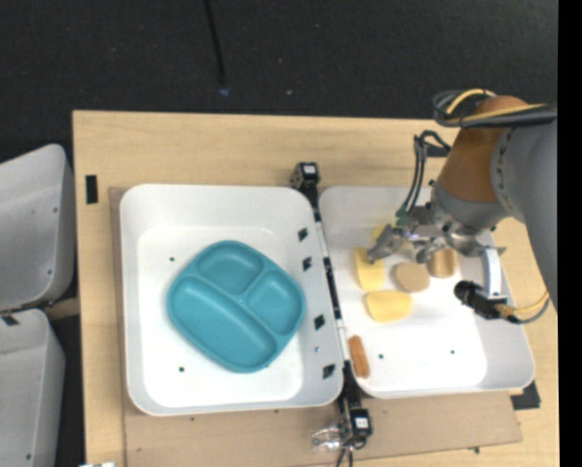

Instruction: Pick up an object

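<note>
The right bin (466,363) holds several small food-like items. A pale yellow wedge (369,274) and a second yellow piece (388,305) lie left of centre. Beside them is a tan round piece (411,278), with a brown cylinder (443,262) to its right. A small yellow bit (380,233) sits further back. A reddish sausage (359,355) lies by the bin's left wall near the front. My gripper (413,249) hangs low over the back of this cluster, just above the tan piece and the cylinder. Its body hides what lies directly beneath it.
The left bin (145,358) bears a blue divided plate (236,305). The arm's grey wrist and orange band (471,163) come in from the right over the bin's back corner. A black cable and plug (481,298) hang at the right side.
</note>
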Controlling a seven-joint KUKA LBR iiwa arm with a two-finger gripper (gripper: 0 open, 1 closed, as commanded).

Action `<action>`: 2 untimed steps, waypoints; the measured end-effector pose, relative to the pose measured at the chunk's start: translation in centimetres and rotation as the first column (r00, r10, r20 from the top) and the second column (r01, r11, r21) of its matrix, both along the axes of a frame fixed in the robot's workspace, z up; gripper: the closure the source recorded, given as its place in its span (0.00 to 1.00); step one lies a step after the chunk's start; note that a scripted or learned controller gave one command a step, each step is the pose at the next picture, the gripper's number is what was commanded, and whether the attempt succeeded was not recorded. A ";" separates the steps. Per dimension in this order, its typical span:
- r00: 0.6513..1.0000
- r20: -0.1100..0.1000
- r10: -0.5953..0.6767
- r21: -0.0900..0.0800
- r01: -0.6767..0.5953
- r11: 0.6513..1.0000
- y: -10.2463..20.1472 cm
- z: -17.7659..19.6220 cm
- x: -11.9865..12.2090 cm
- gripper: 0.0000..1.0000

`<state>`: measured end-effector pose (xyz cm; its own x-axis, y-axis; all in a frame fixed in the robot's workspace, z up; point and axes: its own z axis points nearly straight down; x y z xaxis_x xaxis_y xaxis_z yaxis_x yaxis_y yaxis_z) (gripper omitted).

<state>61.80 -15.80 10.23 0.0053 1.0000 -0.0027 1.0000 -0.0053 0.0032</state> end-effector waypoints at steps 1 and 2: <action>1.000 0.005 -0.002 -0.001 0.002 1.000 -0.1 1.2 0.1 1.00; 1.000 0.004 0.004 0.000 -0.004 1.000 -0.5 7.7 0.5 1.00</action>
<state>62.34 -16.30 17.94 0.0015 1.0000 -0.0024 1.0000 -0.0015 0.0075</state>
